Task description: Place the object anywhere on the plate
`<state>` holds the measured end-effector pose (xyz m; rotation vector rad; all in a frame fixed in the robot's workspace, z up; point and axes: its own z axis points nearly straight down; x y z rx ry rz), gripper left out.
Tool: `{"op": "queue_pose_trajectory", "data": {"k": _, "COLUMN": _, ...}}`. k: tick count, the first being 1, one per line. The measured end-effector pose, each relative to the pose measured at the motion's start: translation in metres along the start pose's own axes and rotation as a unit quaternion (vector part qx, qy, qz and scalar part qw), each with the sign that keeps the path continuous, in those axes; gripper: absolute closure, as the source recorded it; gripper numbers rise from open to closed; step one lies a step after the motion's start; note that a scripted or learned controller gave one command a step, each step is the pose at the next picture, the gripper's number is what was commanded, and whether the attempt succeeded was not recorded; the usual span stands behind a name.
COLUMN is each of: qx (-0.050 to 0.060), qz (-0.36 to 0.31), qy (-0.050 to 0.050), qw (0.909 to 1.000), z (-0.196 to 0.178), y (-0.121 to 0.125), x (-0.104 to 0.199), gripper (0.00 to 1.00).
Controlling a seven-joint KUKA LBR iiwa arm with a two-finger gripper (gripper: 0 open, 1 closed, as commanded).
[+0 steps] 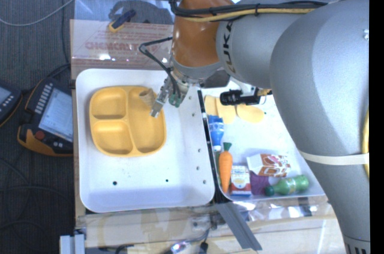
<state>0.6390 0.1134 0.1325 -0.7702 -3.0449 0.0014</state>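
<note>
Bright, even overhead light, mildly soft focus.
Glare whitens the right bin (273, 127) floor; the arm (300, 54) looms blurred, casting faint shadows.

The arm (288, 48) covers the far right corner of the right bin (282, 202) and is cut off by the right edge. The gripper (161, 104) is too small and blurred to read, as is whatever sits at its tip over the plate (123, 123) (near the plate's far right corner). A tablet (51, 114) is partly cut by the left edge.
</note>
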Motion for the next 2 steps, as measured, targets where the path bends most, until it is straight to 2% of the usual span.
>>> {"op": "queue_pose_trajectory", "data": {"k": 1, "qx": -0.001, "qz": -0.182, "qy": 0.000, "qw": 0.9833, "z": -0.0110, "y": 0.0207, "x": 0.0246, "gripper": 1.00}}
{"op": "queue_pose_trajectory", "data": {"k": 2, "qx": -0.002, "qz": -0.182, "qy": 0.000, "qw": 0.9832, "z": -0.0110, "y": 0.0212, "x": 0.0250, "gripper": 0.00}}
